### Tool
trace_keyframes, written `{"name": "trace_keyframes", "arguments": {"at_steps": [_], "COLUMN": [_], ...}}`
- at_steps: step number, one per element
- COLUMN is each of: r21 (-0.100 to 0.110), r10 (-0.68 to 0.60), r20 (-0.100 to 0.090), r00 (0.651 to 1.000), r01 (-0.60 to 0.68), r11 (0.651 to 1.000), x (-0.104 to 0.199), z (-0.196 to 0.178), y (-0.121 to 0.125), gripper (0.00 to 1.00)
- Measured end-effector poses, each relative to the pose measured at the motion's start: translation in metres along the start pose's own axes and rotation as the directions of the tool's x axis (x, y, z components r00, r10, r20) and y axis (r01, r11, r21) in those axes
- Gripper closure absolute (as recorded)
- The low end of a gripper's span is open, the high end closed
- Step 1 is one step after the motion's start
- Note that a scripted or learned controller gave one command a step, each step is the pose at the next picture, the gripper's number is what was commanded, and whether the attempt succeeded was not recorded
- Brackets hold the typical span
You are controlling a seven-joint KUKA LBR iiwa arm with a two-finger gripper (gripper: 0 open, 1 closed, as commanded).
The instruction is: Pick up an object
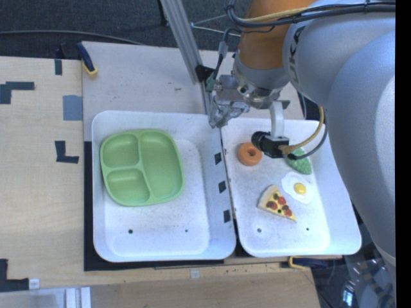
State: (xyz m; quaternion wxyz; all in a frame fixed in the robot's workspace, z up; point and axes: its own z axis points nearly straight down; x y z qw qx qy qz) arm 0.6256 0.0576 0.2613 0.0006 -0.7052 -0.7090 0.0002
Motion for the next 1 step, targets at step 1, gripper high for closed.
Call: {"name": "trace_keyframes", "arguments": {"at_steps": [1], "r21": [0.0], "r10": [0.0], "r20": [0.001], "r00": [1.0], "r01": [0.0], "r11": [1.0], "x": [0.0438], "z": [0.0138], "y": [0.0203], "gripper": [1.0]}}
